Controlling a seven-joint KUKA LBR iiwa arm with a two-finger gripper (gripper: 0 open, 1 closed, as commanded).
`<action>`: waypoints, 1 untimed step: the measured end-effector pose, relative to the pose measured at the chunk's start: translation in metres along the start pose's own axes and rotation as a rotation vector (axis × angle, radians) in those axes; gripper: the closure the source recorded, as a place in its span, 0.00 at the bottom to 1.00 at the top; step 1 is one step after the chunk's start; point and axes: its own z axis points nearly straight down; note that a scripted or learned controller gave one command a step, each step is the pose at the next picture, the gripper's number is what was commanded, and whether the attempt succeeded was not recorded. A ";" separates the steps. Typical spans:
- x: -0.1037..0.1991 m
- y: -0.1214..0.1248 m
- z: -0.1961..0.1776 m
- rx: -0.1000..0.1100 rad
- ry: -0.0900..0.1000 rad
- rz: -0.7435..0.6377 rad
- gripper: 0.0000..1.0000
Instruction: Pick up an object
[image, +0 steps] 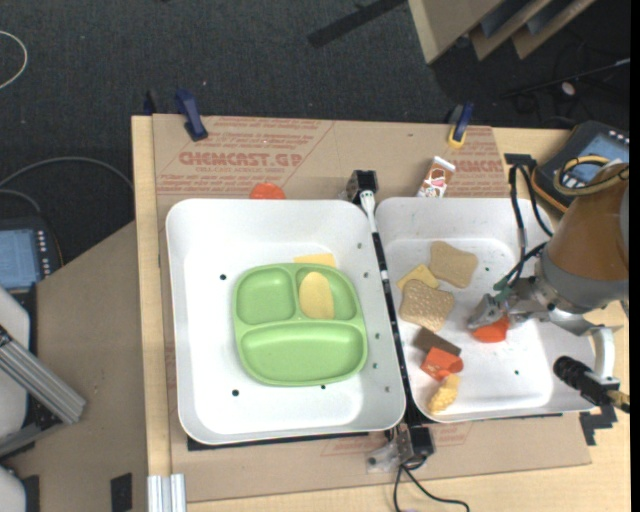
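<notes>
Cardboard covers the surface, printed with red lettering along its far edge, and dark carpet lies beyond it at twelve o'clock. Two shallow white bins sit side by side on it. The arm reaches in from three o'clock, and its gripper hangs low inside the right bin, at that bin's centre.

A small red object lies on the bin floor just beside the gripper, at its six o'clock, so close that the two look to be touching; whether the fingers are spread or closed cannot be told from this angle, and nothing is seen held between them.

At the gripper's nine o'clock lies a square brown cracker-like piece with a speckled, rough face. A rounded tan slice, smooth and bread-shaped, rests at ten o'clock, with a pale yellow wedge tucked between it and the cracker. Toward seven o'clock a dark brown block sits on top of an orange piece, and a yellow lumpy piece lies near the bin's front rim.

The left bin holds a green divided plate, glossy plastic with three compartments; a yellow oval piece lies in its upper right compartment and a flat yellow slice peeks out behind the plate at twelve o'clock.
</notes>
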 end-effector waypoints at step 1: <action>0.119 0.008 -0.094 -0.005 0.005 -0.015 1.00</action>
